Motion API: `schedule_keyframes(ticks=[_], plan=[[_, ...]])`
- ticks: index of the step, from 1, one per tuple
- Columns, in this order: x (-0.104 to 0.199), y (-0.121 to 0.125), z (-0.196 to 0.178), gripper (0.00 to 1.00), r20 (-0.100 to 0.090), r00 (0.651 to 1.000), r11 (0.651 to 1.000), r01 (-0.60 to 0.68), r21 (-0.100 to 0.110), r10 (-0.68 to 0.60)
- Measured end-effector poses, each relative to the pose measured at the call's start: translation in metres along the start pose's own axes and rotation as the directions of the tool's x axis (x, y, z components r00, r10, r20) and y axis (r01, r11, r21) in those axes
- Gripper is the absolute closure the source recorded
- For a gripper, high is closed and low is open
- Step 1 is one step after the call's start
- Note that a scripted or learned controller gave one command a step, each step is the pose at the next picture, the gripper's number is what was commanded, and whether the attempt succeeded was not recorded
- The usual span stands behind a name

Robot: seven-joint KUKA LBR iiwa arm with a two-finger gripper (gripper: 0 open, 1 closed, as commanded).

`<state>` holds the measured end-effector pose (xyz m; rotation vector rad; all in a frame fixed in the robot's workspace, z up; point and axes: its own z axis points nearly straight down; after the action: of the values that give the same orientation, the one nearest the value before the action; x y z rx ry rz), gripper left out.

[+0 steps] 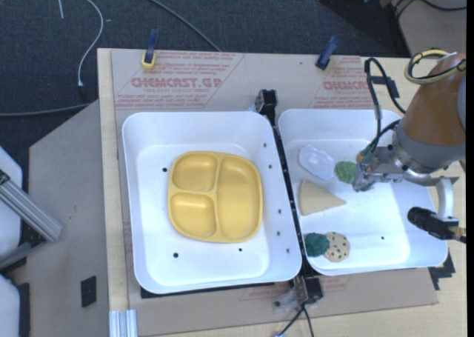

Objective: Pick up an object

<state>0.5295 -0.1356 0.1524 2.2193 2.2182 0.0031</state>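
- Broccoli floret [345,172], small and green, lies in the right bin [392,254], touching or just beside the pincer [361,178] on its left.
- Whether the pincer is spread or closed, I cannot tell, so a grasp is unconfirmed.
- Judgement: centre over the floret before closing.
- Clear plastic piece [317,161] sits just beyond; pale wedge [317,198] lies below-left; avoid snagging either.
- Cookie [337,246] and yellow divided plate [215,196] are well apart.

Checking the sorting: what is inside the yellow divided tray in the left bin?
The yellow tray sits in the left bin; all three compartments show bare yellow plastic. Whatever is beneath the tray is covered.
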Motion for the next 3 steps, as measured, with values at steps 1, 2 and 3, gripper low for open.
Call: schedule_keyframes(ticks=[1, 2, 3], plan=[[-0.003, 0.004, -0.063, 1.00, 0.000, 1.000, 1.000, 0.001, -0.002, -0.001], [-0.001, 0.003, -0.107, 1.00, 0.000, 1.000, 1.000, 0.002, -0.002, -0.002], [0.057, 0.013, -0.108, 1.00, -0.002, 1.000, 1.000, 0.005, 0.001, -0.005]])
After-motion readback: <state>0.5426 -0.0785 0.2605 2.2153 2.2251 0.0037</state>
